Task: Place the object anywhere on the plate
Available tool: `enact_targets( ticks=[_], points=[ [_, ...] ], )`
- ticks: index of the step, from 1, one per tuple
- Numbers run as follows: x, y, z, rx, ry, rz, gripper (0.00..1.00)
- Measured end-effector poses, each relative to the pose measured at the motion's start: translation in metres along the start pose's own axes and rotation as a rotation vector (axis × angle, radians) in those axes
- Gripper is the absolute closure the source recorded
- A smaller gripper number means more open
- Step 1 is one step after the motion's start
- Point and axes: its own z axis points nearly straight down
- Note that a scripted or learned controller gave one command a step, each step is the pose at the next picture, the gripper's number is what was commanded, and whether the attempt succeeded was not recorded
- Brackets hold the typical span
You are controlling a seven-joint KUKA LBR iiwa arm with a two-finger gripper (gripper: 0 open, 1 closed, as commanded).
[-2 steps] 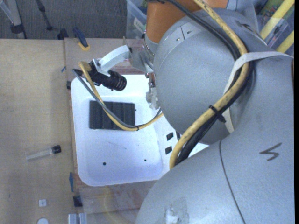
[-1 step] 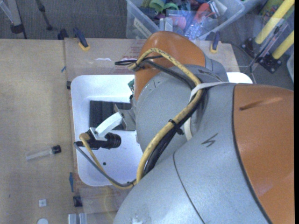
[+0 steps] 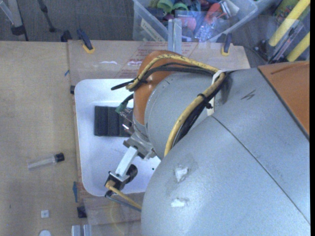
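Arm (image 3: pixel 231 151) was grey, orange band (image 3: pixel 147 90) above the wrist, yellow and black cables (image 3: pixel 189 114) along it. Bin (image 3: pixel 88 132) was plain white; the flat block (image 3: pixel 106 120) in it was black. Bench (image 3: pixel 34 107) was light tan wood. Clear tub (image 3: pixel 194 9) at the back had mixed red, blue and green items. Yellow tubes (image 3: pixel 293 16) at top right. Syringe-like tube (image 3: pixel 44 161) was clear with a black cap.

— Housing? 
— Arm (image 3: pixel 221 156): smooth grey casing, scuffed with small white chips; orange band (image 3: pixel 147 90) above the wrist.
— Wiring? 
— Yellow and black cables (image 3: pixel 189 114) along the shell; white bracket (image 3: pixel 129 157) below the wrist.
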Motion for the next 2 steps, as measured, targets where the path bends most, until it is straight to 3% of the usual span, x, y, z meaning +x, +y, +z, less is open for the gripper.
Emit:
enact_targets(
  ticks=[1, 2],
  points=[
    [0.036, 0.038, -0.074, -0.003, 0.002, -0.423, 1.00],
    [0.105, 0.113, -0.173, -0.003, 0.003, -0.185, 1.00]
  ],
)
